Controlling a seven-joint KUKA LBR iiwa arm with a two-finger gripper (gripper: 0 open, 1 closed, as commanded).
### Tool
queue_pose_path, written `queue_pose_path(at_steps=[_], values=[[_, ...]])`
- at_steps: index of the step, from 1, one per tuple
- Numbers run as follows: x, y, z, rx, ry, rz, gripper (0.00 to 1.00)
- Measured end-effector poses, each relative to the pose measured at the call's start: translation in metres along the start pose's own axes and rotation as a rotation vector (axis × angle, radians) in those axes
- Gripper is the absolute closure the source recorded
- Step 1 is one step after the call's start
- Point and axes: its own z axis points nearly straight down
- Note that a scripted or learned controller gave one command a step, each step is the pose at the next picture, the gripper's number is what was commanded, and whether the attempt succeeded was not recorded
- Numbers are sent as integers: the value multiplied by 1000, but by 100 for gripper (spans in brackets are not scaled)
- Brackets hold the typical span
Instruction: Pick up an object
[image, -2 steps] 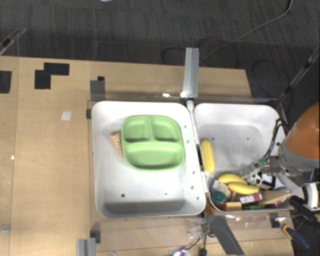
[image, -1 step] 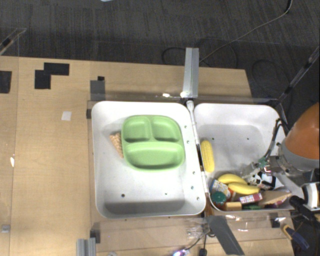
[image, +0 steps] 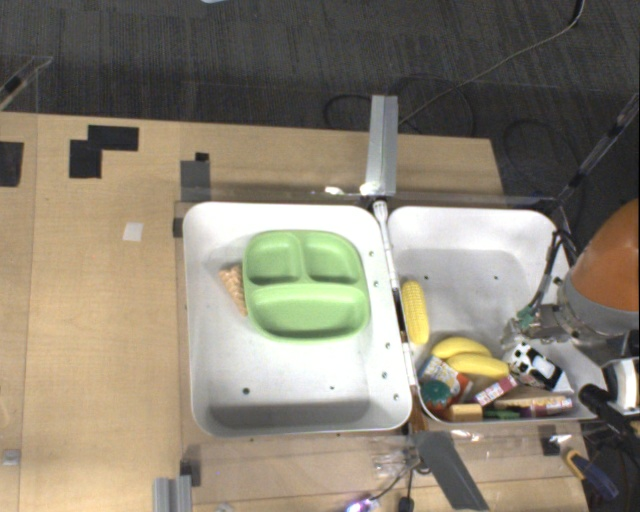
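Reaching in from the right, the arm (image: 610, 265) is seen at the edge of the right bin (image: 470, 240), its orange band rounded above the grey wrist. The gripper (image: 528, 335) is lowered by the bin's right wall, just above a small black-and-white toy (image: 530, 365). Whether the gripper is spread or pressed together cannot be told, since the tip is small and partly hidden by the wrist, and nothing can be seen pinched in it.

The objects for picking are gathered in the near corner of the right bin. A corn cob (image: 414, 312) is laid lengthwise along the bin's left wall. Two bananas (image: 470, 357) are placed just beside it, one touching the other. A small colourful packet (image: 440, 380) is set below the bananas, and a long dark red item (image: 530, 406) is stretched along the near wall. The black-and-white toy is found between the bananas and the right wall.

In the left bin (image: 210, 330), a green divided plate (image: 304, 285) is laid flat near the far half. A tan ridged item (image: 233, 288) is tucked against the plate's left edge, partly covered by it.

Both bins are borne side by side on a wooden bench (image: 90, 300), with a metal post (image: 382, 145) standing behind their shared wall.
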Motion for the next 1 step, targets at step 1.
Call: queue_pose_path(at_steps=[1], values=[[1,3,-11,-6,-1,-1,100]])
